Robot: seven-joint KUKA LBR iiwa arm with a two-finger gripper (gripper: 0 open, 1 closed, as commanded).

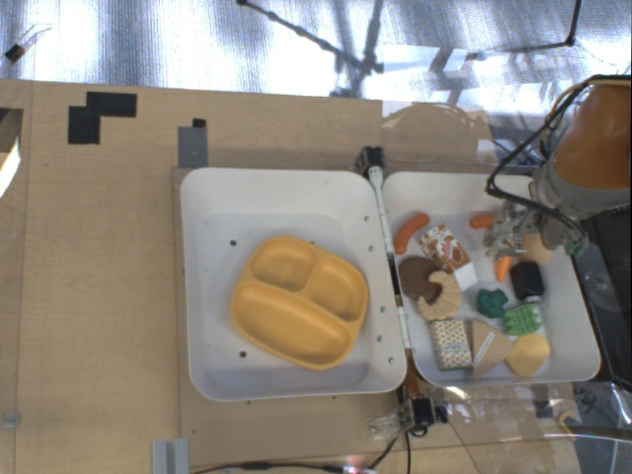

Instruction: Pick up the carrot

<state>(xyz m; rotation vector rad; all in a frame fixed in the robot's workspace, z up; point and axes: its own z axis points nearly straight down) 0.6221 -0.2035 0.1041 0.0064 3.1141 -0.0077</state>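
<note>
Carrot [504, 266] lies in the right bin [590, 358], in its upper right part, a small orange piece just left of a black item [527, 280] and above a dark green one [492, 302]. Its long axis looks to run roughly up and down in the camera view, though it is too small to be sure. The jaws [513, 233] hang just above it in the picture, a little toward the far rim, so by my reading the coming move is a short shift toward the near side and then a descent. Whether the jaws are spread or pressed together I cannot tell; the wrist and cables blur them.

A second small orange piece [481, 220] lies near the far rim, left of the jaws, and a longer orange-red sausage shape [411, 232] lies at the bin's left; either could be mistaken for the target. The right bin is crowded: a brown and tan pastry [432, 284], a patterned box [450, 344], a yellow lump [529, 354] and a light green ridged piece [521, 319]. The left bin [212, 363] holds a yellow divided plate [299, 300], with nothing in its compartments. Both bins sit on the worktop [89, 314].
</note>
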